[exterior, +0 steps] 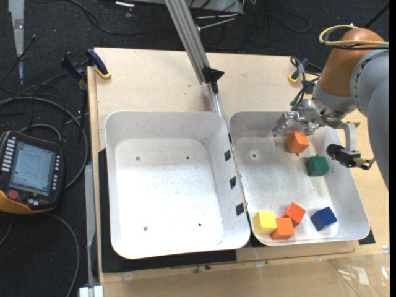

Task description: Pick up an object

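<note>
Orange block [297,142] sits just under the hand [296,125] (right bin [346,187]); its grip I cannot tell.

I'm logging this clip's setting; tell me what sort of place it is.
Most likely a robotics lab or test cell. A grey arm reaches over two white bins on a wooden bench, a teach pendant lies on the dark floor, and loose cables trail around it.

Surface finishes at the work area

Table [161,79]: matt pale wood. Bins [167,240]: smooth white plastic, speckled. Blocks [297,142]: matt, foam-like. Mast [185,30]: brushed metal.
</note>
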